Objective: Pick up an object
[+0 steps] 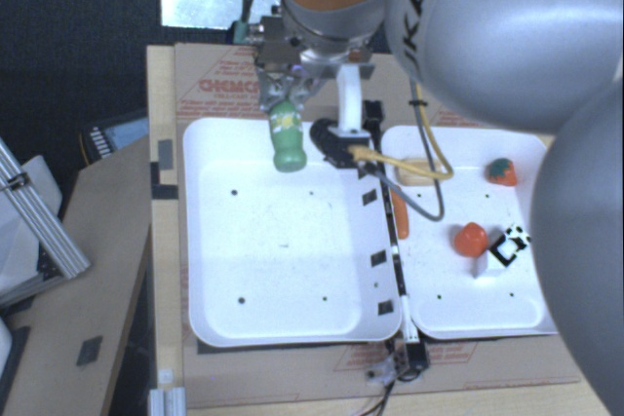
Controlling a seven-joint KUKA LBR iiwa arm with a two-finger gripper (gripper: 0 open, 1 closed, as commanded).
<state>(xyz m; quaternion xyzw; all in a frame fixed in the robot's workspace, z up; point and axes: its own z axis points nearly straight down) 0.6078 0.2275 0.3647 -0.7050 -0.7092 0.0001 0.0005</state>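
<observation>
A green bottle (289, 141) with a pale label hangs upright over the back edge of the left bin (283, 248). Its top sits between the fingers of my gripper (284, 106), which is shut on it from above. The grey arm with its orange band comes in from the upper right and hides the back of the bench. In the right bin (487, 307) lie a round orange-red fruit (471, 239), a red strawberry-like piece with a green top (502, 171), an orange carrot (401, 217) and a pale yellow piece (414, 170).
A black-and-white block (509, 246) lies beside the orange-red fruit. A white and black attachment (341, 136) hangs from the wrist near the divider between the bins. A yellow cable (434, 166) loops down over the right bin's back left corner.
</observation>
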